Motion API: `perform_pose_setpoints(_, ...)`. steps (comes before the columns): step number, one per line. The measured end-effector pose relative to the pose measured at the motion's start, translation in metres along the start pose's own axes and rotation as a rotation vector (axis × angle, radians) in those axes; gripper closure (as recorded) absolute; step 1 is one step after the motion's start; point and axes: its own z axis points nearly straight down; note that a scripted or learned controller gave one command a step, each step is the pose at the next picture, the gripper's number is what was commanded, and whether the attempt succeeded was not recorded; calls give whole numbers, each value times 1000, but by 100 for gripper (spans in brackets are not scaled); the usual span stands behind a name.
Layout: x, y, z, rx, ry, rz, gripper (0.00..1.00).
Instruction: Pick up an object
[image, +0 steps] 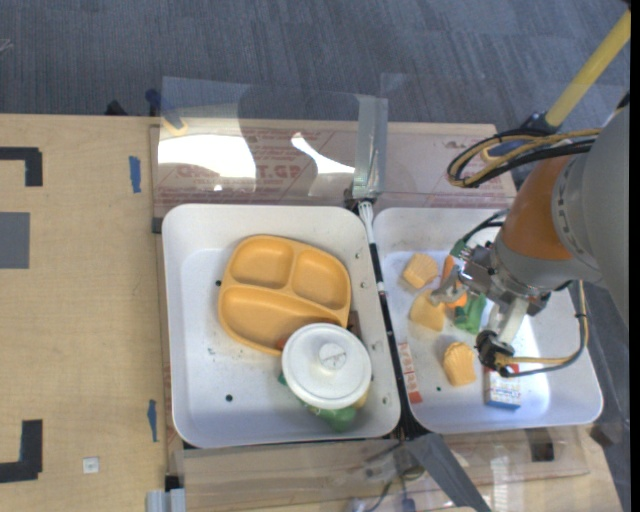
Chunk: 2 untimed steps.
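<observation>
In the right bin (570, 400) lie several small items: a yellow wedge (420, 270) at the upper left, a second yellow piece (428, 314) below it, an orange-yellow piece (459, 364) lower down, a green item (467, 316), and a small blue and white box (504, 393). My gripper (455, 287) hangs low over this bin's left half, between the two upper yellow pieces and just above the green item. The wrist hides part of the green item.
The left bin (190, 400) holds an orange divided plate (285, 290) and a white lidded cup (326, 362) with green under it. A metal divider (385, 330) separates the bins. Cables (490, 150) loop from the arm at the upper right.
</observation>
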Motion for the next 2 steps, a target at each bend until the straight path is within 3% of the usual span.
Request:
perform_pose_setpoints(1, -47, -70, 1, 5, -1, -103, 0)
perform_pose_setpoints(2, 3, -26, 2, 1, -1, -254, 0)
